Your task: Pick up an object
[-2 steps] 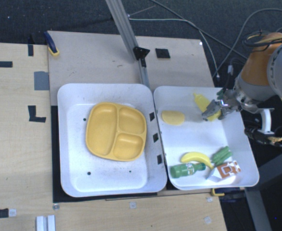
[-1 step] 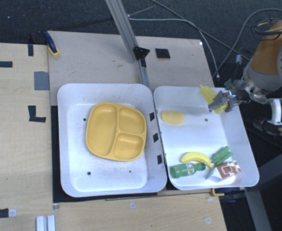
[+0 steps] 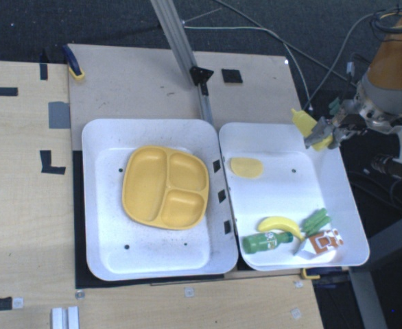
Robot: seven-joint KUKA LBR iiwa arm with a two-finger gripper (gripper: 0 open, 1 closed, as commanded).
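- Left bin (image 3: 98, 204): a smooth yellow sectioned plate (image 3: 165, 186), flat.
- Right bin (image 3: 338, 184): pale yellow disc (image 3: 245, 167) at the far end; curved banana (image 3: 280, 225), green bottle (image 3: 266, 241) and small carton (image 3: 324, 241) clustered at the near end.
- Pincer (image 3: 321, 137) sits at the right bin's far right rim, with a yellow piece (image 3: 302, 121) beside it; whether it grips it, I cannot tell. The cluster lies below and slightly left.

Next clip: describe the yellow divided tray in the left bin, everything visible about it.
The yellow tray looks like smooth moulded plastic, roughly square with rounded corners, split by raised ridges into one large compartment and two smaller ones. It lies flat, face up, turned slightly, near the middle of the left bin, resting on its floor. Nothing else touches it.
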